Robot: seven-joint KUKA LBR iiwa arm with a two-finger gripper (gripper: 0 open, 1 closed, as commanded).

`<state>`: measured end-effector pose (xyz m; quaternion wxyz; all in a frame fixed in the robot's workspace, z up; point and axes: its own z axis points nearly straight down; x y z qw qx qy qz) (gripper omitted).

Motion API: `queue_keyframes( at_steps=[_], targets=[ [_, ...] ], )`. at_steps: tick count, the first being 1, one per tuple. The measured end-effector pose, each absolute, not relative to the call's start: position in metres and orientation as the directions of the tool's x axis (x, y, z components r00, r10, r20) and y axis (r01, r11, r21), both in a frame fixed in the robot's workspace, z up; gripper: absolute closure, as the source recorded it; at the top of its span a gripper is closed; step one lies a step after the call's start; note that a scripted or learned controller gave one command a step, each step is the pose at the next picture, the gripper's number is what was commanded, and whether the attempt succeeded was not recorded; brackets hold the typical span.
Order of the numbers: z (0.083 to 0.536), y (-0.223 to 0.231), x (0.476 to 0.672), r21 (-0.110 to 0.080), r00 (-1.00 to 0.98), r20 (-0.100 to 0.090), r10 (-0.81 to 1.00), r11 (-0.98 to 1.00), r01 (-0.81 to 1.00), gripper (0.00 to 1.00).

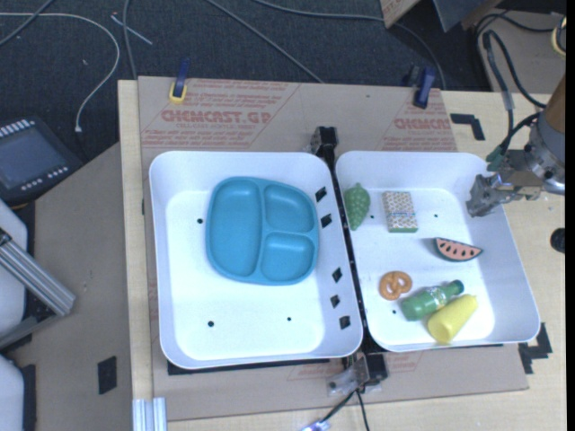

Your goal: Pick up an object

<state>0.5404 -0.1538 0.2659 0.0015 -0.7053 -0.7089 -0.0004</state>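
Watermelon slice [458,249] is seen in the right bin [512,268], near its right wall, bare floor around it. Gripper [482,197] is positioned over the bin's right rim; finger state cannot be told.

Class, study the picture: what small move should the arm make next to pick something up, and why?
Probably shift the end effector inward and down toward the red watermelon slice toy. It hovers at the right white bin's far edge, holding nothing, and that slice lies nearest, apart from other items.
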Motion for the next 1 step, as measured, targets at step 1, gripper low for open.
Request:
queue_keyframes(
  at_steps=[1],
  targets=[
    [0.2708,-0.1041,0.5558,0.002,-0.007,0.001,1.000,0.007,1.000,1.00]
  ],
)
